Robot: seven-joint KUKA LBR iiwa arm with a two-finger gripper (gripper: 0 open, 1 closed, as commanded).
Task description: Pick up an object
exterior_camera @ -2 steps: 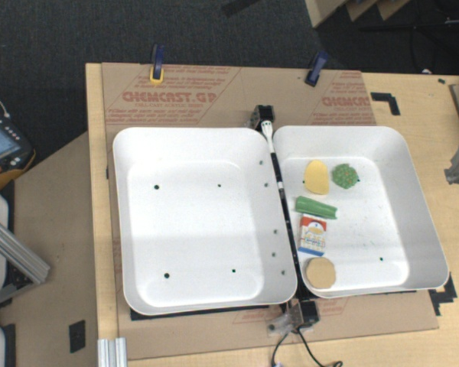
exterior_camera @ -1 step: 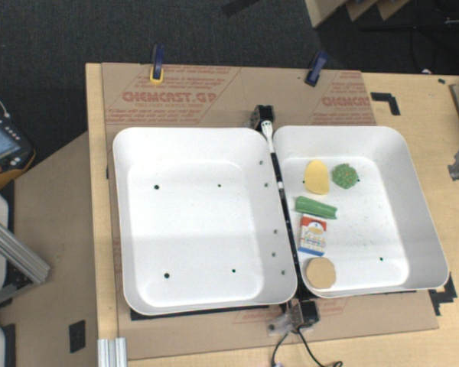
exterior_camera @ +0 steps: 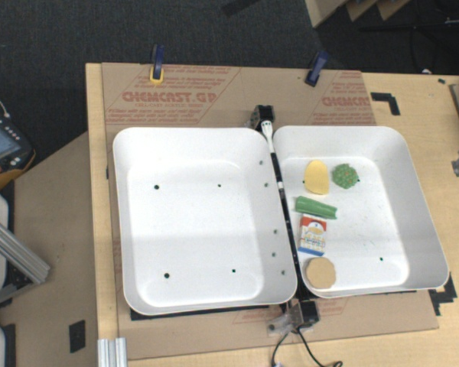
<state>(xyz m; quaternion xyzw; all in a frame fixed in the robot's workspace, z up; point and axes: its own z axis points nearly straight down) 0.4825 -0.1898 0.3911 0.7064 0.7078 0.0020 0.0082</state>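
Note:
The right bin (exterior_camera: pixel 413 205) holds several small objects near its left side. A yellow rounded piece (exterior_camera: pixel 316 177) lies beside a green bumpy ball (exterior_camera: pixel 345 176). Below them a green flat bar (exterior_camera: pixel 315 206) lies at a slant. Under it sits a small red, white and blue carton (exterior_camera: pixel 314 235). A tan round disc (exterior_camera: pixel 320 272) rests in the bin's front left corner.
The left bin (exterior_camera: pixel 138 205) stands next to the right one on a brown board (exterior_camera: pixel 229 90). Two blue clamps (exterior_camera: pixel 157 65) (exterior_camera: pixel 317 67) hold the board's far edge. A cable and connector (exterior_camera: pixel 294 319) sit at the front between the bins.

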